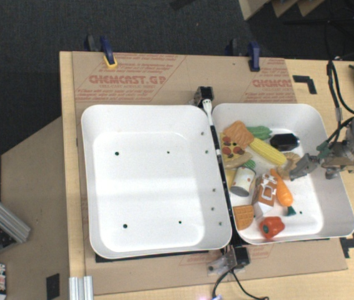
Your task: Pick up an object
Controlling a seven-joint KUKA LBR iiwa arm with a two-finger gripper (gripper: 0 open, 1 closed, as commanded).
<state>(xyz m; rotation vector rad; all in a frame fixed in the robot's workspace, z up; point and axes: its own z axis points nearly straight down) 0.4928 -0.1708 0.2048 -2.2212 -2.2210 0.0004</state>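
Dark carpet floor (33,17) (speckled) surrounds a brown bench board (164,74).

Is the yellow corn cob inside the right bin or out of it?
Inside: the corn cob lies on the right bin's floor among other toys.

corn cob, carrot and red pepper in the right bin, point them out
corn cob (268,150): camera view, middle of its yellow body
carrot (283,194): camera view, thick orange part
red pepper (273,227): camera view, centre of its red body
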